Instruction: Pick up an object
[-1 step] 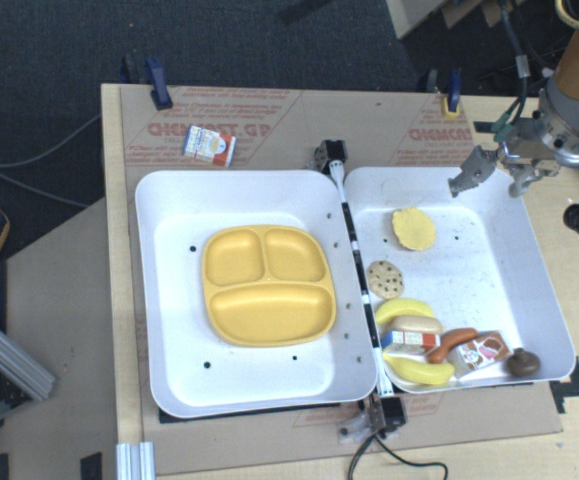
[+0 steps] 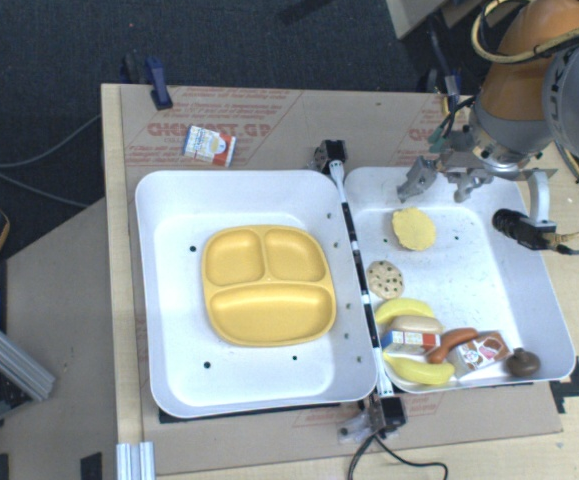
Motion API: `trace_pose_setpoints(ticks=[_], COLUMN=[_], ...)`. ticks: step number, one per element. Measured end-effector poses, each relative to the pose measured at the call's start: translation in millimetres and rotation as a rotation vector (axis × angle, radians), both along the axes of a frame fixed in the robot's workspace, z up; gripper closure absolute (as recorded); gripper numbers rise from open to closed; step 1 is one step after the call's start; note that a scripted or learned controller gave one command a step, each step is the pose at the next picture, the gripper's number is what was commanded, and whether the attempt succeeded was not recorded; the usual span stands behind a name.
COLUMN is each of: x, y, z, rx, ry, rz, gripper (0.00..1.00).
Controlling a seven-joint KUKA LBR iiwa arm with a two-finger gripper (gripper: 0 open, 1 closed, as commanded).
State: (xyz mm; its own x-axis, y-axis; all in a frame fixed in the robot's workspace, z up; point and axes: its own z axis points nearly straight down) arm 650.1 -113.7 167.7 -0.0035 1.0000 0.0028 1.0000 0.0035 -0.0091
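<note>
My gripper point(image 2: 441, 183) hangs over the far edge of the right bin point(image 2: 529, 278), its two fingers spread apart and open with nothing between them. Just below and slightly left of it lies a round yellow disc point(image 2: 414, 229) on the bin floor. A chocolate chip cookie point(image 2: 384, 279) sits nearer the bin's left wall. At the front of the bin are a banana point(image 2: 414, 369), a hot dog point(image 2: 449, 341), a small red and white packet point(image 2: 481, 352) and a brown round piece point(image 2: 521, 363).
The left bin point(image 2: 169, 218) holds a yellow divided plate point(image 2: 267, 285). A small red and white box point(image 2: 209, 145) lies on the cardboard behind the left bin, with a blue clip point(image 2: 156, 82) at the bench's far edge. A black clamp point(image 2: 331, 154) sits between the bins.
</note>
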Motion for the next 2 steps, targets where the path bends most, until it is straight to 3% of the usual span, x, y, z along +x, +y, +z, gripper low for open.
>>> trace_pose_setpoints(ticks=[1, 2], x=[-8, -5], y=[13, 12], z=[-89, -72], rx=[-0.001, -0.003], ry=[0.0, -0.012], rz=[-0.002, -0.004], gripper=[0.0, 1.0])
